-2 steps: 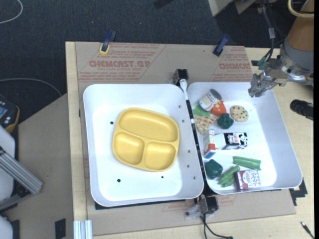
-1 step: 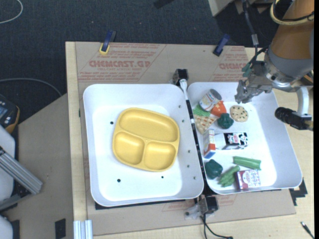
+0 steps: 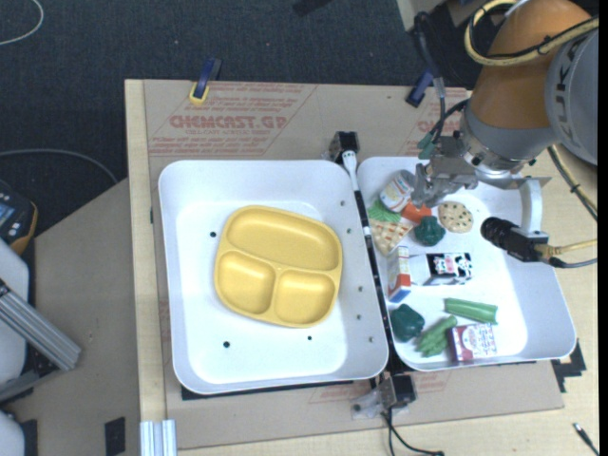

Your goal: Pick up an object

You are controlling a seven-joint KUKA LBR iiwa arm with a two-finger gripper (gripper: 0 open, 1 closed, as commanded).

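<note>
The right bin (image 3: 541, 283) holds several toy food items. At its upper left lie a small jar (image 3: 395, 195), an orange-red piece (image 3: 415, 213), a round green piece (image 3: 429, 229), a cookie (image 3: 456, 217) and a waffle-like cracker (image 3: 388, 235). My gripper (image 3: 426, 194) reaches down into this cluster, just right of the jar and above the orange-red piece. Its tips are hidden among the items. Lower down lie a black-and-white carton (image 3: 448, 267), a dark green broccoli (image 3: 408, 321), a green bean (image 3: 470, 308) and a maroon box (image 3: 472, 342).
The left bin (image 3: 190, 331) holds a yellow divided plate (image 3: 277, 265). A black camera unit (image 3: 508, 237) hangs beside the wrist over the right bin. A red-and-white tube (image 3: 403, 269) lies next to the divider between the bins.
</note>
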